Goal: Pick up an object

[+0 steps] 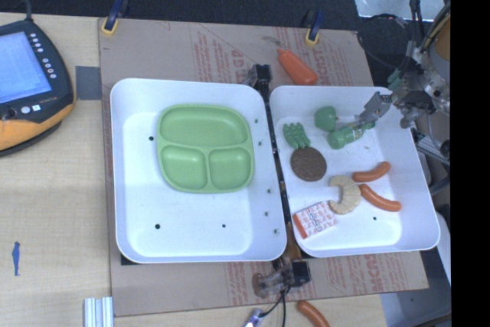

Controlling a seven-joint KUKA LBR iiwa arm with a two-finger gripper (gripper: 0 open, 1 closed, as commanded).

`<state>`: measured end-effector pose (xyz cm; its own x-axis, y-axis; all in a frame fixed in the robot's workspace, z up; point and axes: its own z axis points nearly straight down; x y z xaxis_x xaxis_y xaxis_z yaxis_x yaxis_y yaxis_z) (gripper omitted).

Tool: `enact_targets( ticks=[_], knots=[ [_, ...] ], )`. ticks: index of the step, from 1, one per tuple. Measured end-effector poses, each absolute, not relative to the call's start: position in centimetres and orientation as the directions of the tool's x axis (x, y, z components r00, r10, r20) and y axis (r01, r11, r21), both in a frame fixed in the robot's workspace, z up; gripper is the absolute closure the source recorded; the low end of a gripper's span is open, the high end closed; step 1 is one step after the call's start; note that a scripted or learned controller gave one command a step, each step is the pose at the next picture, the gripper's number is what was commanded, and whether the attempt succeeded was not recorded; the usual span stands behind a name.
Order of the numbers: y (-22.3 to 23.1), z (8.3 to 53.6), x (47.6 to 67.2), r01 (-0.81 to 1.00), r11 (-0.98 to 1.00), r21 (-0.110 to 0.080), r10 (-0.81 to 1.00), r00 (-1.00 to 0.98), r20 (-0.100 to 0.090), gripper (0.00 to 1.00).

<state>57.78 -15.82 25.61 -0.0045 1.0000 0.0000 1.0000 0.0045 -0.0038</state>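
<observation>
The right bin (409, 165) holds several toy foods: a green round piece (325, 117), a green chunk (341, 137), a green ridged item (296, 135), a brown disc (308, 164), two sausages (371, 172) (380, 201), a beige croissant (346, 194) and a red-and-white packet (315, 220). My gripper (366, 121) reaches in from the right edge and slants down over the bin's back part. Its tip sits right at the green chunk, and I cannot tell whether it grips the chunk.
The left bin (138, 226) carries a green divided plate (205, 147). An orange carrot (297, 67) lies on the cardboard behind the bins, and another orange item (314, 312) lies in front. A teach pendant (27, 84) rests at the far left.
</observation>
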Motion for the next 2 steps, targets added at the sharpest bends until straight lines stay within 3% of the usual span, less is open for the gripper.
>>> enact_targets(
  ticks=[1, 2],
  knots=[
    [-13.4, 15.3, 65.5, 1.000, 0.005, -0.006, 1.000, -0.005, -0.001, 0.00],
    [-12.8, 11.5, 65.6, 1.000, 0.006, -0.006, 1.000, -0.006, -0.001, 0.00]
  ],
)
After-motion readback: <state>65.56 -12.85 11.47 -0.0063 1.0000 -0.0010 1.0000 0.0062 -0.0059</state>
